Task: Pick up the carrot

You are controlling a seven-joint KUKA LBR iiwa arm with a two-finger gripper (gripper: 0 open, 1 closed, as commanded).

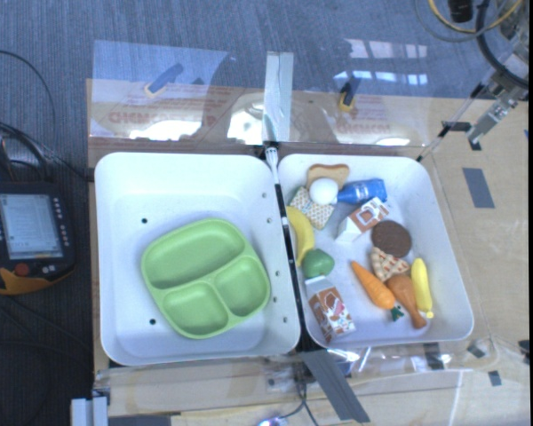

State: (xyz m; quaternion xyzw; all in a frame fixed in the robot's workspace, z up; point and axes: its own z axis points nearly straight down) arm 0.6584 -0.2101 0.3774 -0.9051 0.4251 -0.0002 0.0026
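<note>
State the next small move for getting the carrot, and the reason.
Probably bring the end effector from the upper right corner down over the carrot in the right bin; it lies there untouched, wedged between waffle and sausage-like pieces.

Two white bins on the bench

The left bin holds a green divided tray. The right bin holds a banana, egg, blue bottle, brown cookie and corn cob.
</note>
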